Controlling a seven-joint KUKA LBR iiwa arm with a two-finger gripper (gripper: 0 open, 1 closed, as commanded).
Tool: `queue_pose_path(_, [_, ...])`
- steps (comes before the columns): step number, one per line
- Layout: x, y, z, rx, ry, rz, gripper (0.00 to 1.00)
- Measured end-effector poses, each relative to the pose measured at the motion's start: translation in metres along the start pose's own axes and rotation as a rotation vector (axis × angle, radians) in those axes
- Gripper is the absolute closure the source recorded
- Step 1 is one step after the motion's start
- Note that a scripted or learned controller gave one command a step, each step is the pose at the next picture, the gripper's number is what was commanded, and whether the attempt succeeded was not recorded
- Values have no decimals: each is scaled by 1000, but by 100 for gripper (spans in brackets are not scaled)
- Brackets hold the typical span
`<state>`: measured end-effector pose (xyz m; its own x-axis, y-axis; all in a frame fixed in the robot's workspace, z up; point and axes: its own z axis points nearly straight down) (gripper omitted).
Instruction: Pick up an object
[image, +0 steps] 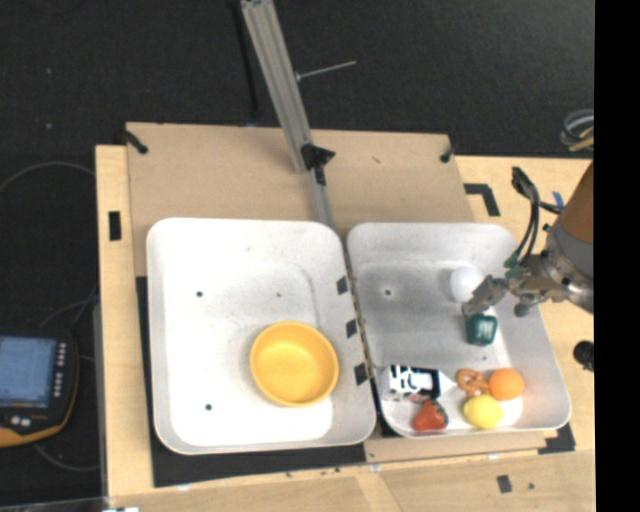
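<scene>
The desk (420, 160) carries two white bins side by side. The left bin (200, 270) holds a yellow bowl (293, 362) near its front edge. The right bin (400, 260) holds a white ball (463, 281) near its centre. Along its front edge lie a black-and-white box (412, 381), a red strawberry (431, 416), a yellow lemon (483, 411), an orange (507, 383) and a small orange ring (469, 379). The arm (570, 240) reaches over the right edge of the right bin. The pincer (484, 320) hangs above the bin floor, just beside the white ball. A small green block (482, 329) sits at its tip; whether the pincer grips it cannot be determined.
</scene>
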<state>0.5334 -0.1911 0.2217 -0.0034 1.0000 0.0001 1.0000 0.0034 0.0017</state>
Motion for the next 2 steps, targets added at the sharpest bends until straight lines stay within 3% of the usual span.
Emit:
queue_pose_path(1, [0, 0, 0, -1, 0, 1, 0])
queue_pose_path(2, [6, 1, 46, 5, -1, 4, 0])
